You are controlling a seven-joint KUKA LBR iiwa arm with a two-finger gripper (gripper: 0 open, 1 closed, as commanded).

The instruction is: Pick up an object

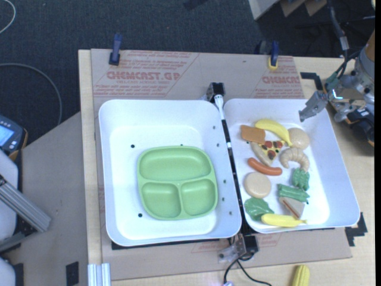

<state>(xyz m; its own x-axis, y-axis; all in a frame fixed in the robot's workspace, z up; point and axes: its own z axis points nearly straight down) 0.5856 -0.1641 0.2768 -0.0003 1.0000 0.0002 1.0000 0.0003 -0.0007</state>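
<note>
Yellow corn-like piece [300,275] sits at the bottom edge on the counter [59,159], outside both bins and cut off by the frame. Cable and small connector [247,246] just above it, at the seam between the bins.

Left bin [113,159]: one green three-compartment tray [177,181], nothing in its compartments.

Right bin [339,177]: toy food packed in a cluster left of centre. Banana [272,128] at the top, orange-brown block [253,134] beside it, pale bun-like item [298,139] to the right. Pizza slice [271,149] and croissant [295,157] below those. Sausage [264,167], round cookie [258,186], green veg pieces [296,186], green leaf [257,207], sandwich wedge [293,207], second yellow piece [281,220] at the near end. Most items touch or overlap neighbours; little open room between them.

Blue clamps [115,49] hold the printed cardboard sheet [143,73] along the far edge.

Arm enters at the upper right, partly cut off by the frame. Tool [314,106] hangs over the far right corner of the right bin, apart from the food cluster, nearest the bun-like item. One grey finger is visible pointing down-left; cannot tell how far the tool is open. Nothing visible in it; no contact with any item.

Left edge: dark device [11,136] and grey bracket [24,207], partly cut off.
</note>
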